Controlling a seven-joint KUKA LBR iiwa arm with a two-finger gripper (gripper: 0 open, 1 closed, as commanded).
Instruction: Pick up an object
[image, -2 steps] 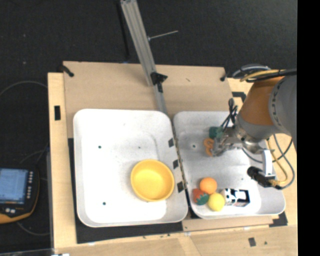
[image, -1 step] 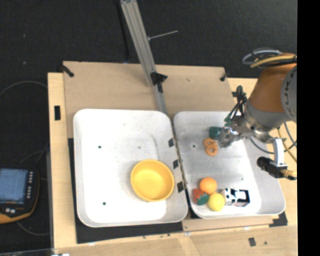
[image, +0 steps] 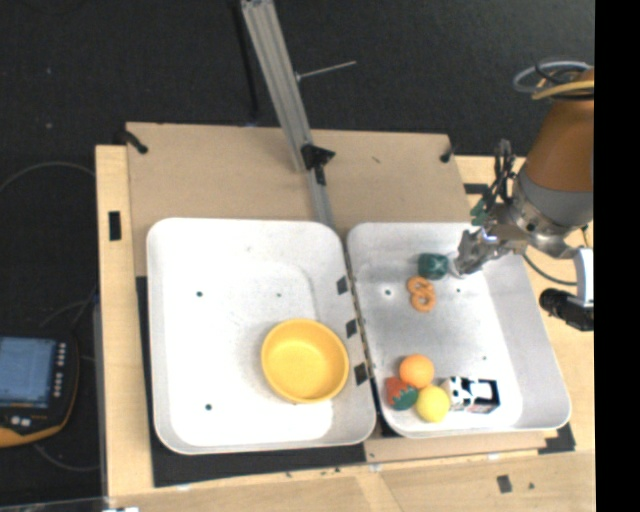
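Note:
In the right bin (image: 520, 330) lie a small teal object (image: 433, 265) near the back, an orange pretzel-shaped piece (image: 422, 293) just in front of it, an orange ball (image: 416, 371), a yellow ball (image: 433, 404), a red and green piece (image: 401, 397) and a black and white block (image: 473, 394) at the front. My gripper (image: 470, 252) hangs low over the back of the right bin, just right of the teal object. Nothing shows between its fingers.
A yellow bowl (image: 304, 360) sits in the left bin (image: 200, 260) near its front right. A slanted metal pole (image: 290, 100) rises from between the bins at the back. A handheld controller (image: 30, 385) lies at the far left, off the bench.

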